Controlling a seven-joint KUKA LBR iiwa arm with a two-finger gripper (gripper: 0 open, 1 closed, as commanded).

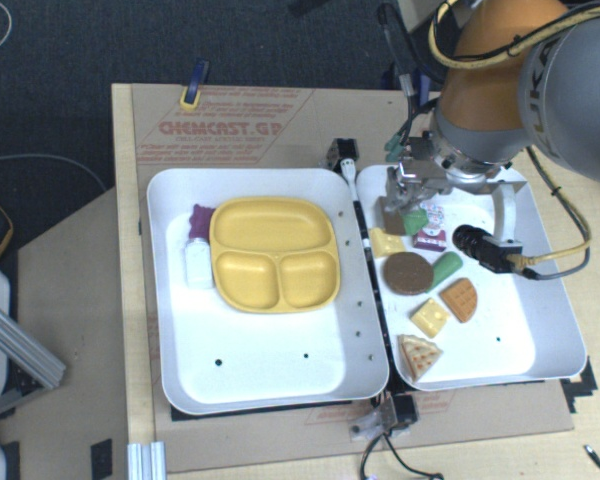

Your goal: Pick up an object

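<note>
Progress so far small, by the look of it: nothing lifted yet. Nearest in right bin [540,363], a cracker wedge [418,354], then a yellow cheese block [430,316], a toast piece [460,299], a brown round cookie [407,273] and a green piece [446,266], all lying flat on the bin floor. Farther back, gripper [402,204] lowered over a green-and-pink item [422,224] near the far left corner. Jaws state: cannot tell. In left bin [165,298], a yellow divided tray [275,252]. Grasp and lift remaining.
</note>
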